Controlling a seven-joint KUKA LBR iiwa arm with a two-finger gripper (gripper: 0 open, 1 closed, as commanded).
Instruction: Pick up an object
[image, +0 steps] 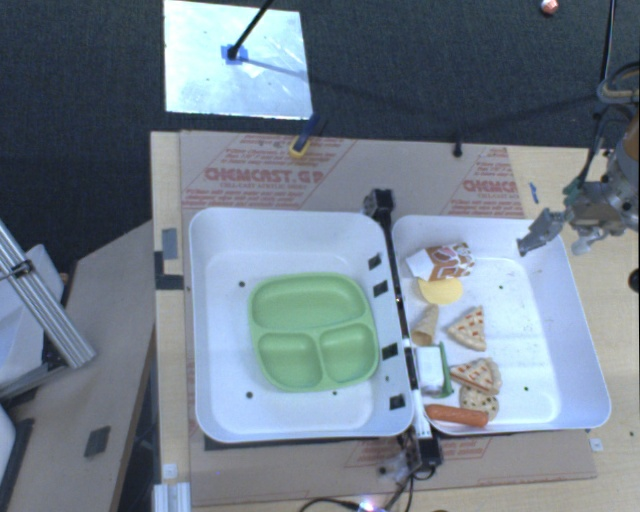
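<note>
While its open state stays unclear, tool (537, 236) over right bin (585, 330), pale yellow disc (441, 291) below

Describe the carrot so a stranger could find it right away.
Look in the right bin, at its near edge by the divider. The carrot lies flat there, just below a pizza slice. It is the only long, orange-red stick among the food.
</note>
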